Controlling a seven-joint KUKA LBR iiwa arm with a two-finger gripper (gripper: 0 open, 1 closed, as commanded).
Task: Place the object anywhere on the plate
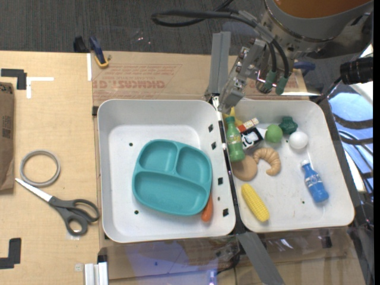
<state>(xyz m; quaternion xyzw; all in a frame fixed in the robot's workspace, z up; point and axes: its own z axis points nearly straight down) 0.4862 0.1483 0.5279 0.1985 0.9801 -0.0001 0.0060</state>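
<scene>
Hovering pincer at right bin's far-left corner | grip state: cannot tell | teal plate lies left, nearward.

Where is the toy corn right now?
The corn lies in the right bin, near its front-left corner, just below the brown potato-like piece and the croissant.

- The grey arm with its orange band reaches in at the counter's far right.
- Its pincer points down-left, finger state unclear.
</scene>
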